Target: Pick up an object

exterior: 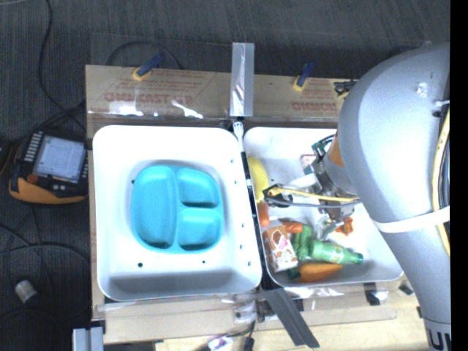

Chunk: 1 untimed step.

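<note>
At the near edge of the right bin [387, 273], an orange carrot-like item [319, 271] was found lying flat. Just behind it, a green bottle [329, 253] lay on its side, cap toward the bin's right edge. A small printed carton [280, 247] was noted beside it, close to the bin's left wall. Behind the carton, a small orange-red piece [294, 228] was observed. A yellow banana [257, 175] lay lengthwise along the left wall, toward the far corner.

The gripper [330, 224] was recorded low over the middle of the right bin, above the green bottle, with the grey arm [398, 152] entering from the right edge and covering much of that bin. Nothing was seen held between the fingers; whether they were wide or narrow could not be told.

In the left bin [110, 196], a blue compartment tray [175, 206] was found at the centre, lying flat.

Behind both bins, the bench's far edge was seen to carry a cardboard panel [183, 93] with two clamps [148, 67].
</note>
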### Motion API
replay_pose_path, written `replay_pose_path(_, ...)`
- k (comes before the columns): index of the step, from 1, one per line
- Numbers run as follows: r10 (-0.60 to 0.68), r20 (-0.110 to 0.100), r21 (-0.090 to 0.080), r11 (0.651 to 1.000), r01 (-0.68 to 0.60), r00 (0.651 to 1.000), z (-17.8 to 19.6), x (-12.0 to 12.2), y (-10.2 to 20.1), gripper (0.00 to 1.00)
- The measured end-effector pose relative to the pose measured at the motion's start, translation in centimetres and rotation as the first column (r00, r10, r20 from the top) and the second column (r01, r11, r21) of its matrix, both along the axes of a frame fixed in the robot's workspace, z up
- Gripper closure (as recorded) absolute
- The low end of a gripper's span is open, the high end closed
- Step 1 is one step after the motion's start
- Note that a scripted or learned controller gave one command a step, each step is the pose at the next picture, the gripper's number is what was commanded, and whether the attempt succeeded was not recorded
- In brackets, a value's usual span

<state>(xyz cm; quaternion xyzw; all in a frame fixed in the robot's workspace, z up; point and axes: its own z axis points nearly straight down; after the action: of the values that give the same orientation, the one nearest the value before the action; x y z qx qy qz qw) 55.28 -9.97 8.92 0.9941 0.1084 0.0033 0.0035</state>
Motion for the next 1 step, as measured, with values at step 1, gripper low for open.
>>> replay_pose_path(1,-0.012,-0.004,0.000,1.000,0.012,1.000,-0.14,9.10,-5.95,0.00)
